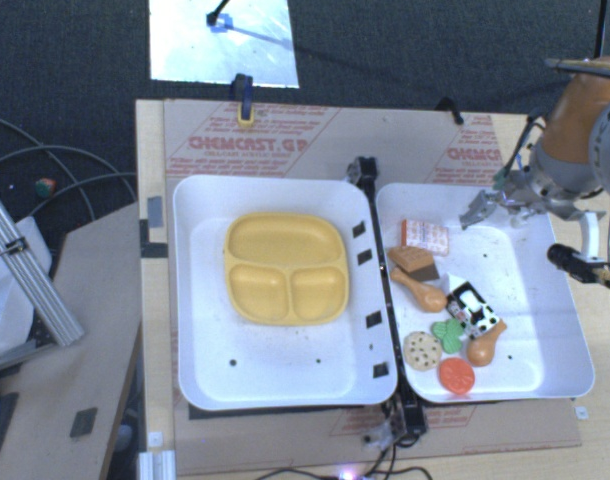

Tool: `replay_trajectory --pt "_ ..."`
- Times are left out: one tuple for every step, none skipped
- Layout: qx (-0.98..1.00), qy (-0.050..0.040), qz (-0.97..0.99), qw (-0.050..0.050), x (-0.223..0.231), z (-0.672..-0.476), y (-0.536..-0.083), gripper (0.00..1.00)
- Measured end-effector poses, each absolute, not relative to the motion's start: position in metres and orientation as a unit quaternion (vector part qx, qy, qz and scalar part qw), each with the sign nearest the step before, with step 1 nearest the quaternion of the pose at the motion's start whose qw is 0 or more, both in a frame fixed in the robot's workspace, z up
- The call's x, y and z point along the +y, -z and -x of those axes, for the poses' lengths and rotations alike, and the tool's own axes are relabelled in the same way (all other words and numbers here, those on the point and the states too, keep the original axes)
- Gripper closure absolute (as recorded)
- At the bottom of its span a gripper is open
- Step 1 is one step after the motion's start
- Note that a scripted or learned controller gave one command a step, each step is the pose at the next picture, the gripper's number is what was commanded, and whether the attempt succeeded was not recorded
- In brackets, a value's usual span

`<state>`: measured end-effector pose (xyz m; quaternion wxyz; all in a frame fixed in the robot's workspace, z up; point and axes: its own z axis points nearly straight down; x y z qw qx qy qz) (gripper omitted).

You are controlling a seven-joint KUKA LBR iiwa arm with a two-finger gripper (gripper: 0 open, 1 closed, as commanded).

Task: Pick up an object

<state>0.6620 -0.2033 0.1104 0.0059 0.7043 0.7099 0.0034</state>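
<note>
1. Hovering over the right bin's (545,298) upper edge, the metal hand (482,208) carries nothing; whether it is spread or closed is unclear.
2. A smooth plastic drumstick (421,286) lies near the right bin's left wall, long axis running upper-left to lower-right.
3. A glossy yellow three-compartment plate (285,268) sits in the left bin (200,368).

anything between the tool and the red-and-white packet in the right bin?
No. In the camera view, bare white bin floor separates the tool from the red-and-white packet; the other toys lie nearer the camera.
</note>
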Motion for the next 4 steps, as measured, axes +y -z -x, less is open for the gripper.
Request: replay_trajectory --pt "0.706 0.0016 -0.708 -0.003 -0.207 -0.544 -0.109 0.0" --pt "0.71 -0.003 -0.704 0.005 -0.204 -0.659 -0.085 0.0" --pt "0.714 -0.0066 -0.7 0.002 -0.045 -0.613 -0.192 0.0" --pt "0.707 -0.0032 -0.707 0.006 -0.097 -0.549 -0.109 0.0"
